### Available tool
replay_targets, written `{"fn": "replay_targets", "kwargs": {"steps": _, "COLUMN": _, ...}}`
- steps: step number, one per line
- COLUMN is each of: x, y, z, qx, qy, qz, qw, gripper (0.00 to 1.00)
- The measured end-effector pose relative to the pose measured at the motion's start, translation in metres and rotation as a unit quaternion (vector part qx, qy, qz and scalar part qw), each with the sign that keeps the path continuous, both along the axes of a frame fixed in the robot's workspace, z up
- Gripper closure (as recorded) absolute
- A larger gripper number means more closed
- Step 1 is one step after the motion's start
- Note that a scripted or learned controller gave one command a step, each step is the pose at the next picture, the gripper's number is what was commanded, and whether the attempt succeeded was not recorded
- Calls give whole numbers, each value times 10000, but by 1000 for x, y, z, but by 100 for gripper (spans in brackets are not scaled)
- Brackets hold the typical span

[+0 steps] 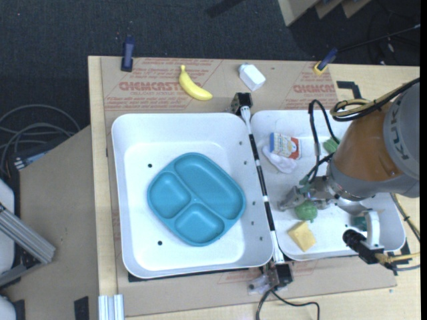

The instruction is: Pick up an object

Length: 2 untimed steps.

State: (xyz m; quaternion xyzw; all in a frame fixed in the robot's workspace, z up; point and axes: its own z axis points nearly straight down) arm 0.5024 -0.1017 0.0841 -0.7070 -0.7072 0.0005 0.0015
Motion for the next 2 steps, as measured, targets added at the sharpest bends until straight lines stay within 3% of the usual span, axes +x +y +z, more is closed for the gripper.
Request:
{"fn": "replay_targets", "kwargs": {"steps": 1, "x": 0, "y": 0, "z": 10, "qx": -3, "qy": -10, "qz": -7, "qw": 10000, "gripper": 100}}
{"fn": "replay_targets", "kwargs": {"steps": 2, "x": -4, "y": 55, "z": 159, "qx": -6, "qy": -17, "qz": 3, "qw": 10000, "gripper": 100}}
